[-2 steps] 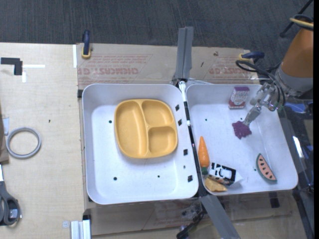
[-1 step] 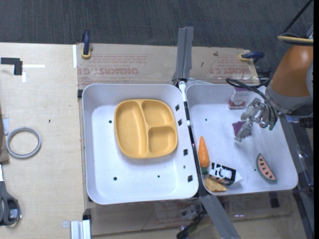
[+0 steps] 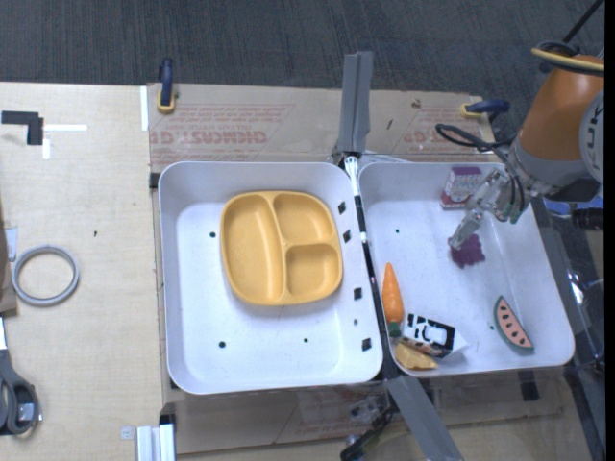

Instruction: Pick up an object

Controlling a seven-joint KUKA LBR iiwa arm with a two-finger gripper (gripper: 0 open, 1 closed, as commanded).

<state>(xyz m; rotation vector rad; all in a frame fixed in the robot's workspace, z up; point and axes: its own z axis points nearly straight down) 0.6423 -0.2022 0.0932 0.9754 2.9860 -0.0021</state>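
Note:
My gripper point(image 3: 468, 230) hangs over the back part of the right bin point(image 3: 548, 286), its fingers pointing down and to the left. Right under the fingertips lies a purple bunch of grapes point(image 3: 469, 252). Nothing shows between the fingers. Behind the gripper, near the bin's back wall, sits a small purple and white packet point(image 3: 459, 186). An orange carrot point(image 3: 392, 292) lies along the left wall of the right bin. A watermelon slice point(image 3: 513, 325) rests near the front right corner. A black and white packet point(image 3: 429, 333) and a yellow chip-like piece point(image 3: 414, 356) lie at the front left.
The left bin point(image 3: 187, 344) holds a yellow divided plate point(image 3: 282, 248). A grey divider bar point(image 3: 356, 104) runs between the bins at the back. On the bench to the left lie a roll of tape point(image 3: 42, 275) and scissors point(image 3: 17, 403).

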